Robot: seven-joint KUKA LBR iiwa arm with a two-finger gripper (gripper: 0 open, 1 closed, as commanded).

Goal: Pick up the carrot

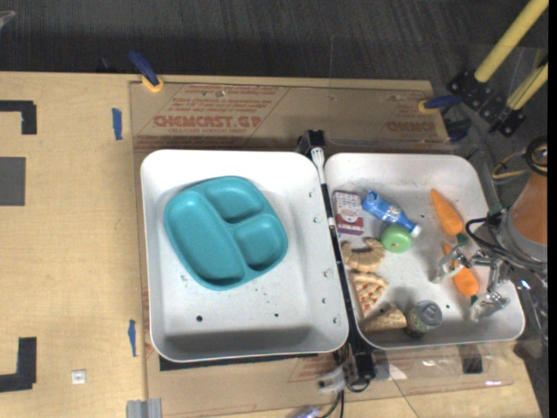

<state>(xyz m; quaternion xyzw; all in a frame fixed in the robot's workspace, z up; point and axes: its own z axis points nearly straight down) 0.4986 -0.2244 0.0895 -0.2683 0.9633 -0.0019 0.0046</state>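
Over on the left sits the first white bin (174,320), and in it a teal divided plate (226,231) lies tilted, its three compartments facing up. A few dark specks dot the bin floor below it.

Moving across the black divider into the right bin (418,168), a small purple and white carton (348,212) lies near the top left. Just beside it is a blue bottle-like toy (385,209), with a green ball-shaped piece (397,240) at its lower end. Below the carton there is a run of tan food pieces: a pale lump (362,254), a waffle-patterned wedge (370,293) and a bread-like chunk (385,320). A small grey tin (426,314) stands near the bin's front edge.

Farther right, the carrot (447,214) lies on the bin floor, slanting from upper left to lower right, apart from the other toys. Just below it the gripper (473,287) hangs over the floor with its metal fingers spread, and a second small orange piece (467,280) sits between them; whether they actually pinch it I cannot tell. The arm's orange band (531,216) shows at the far right.
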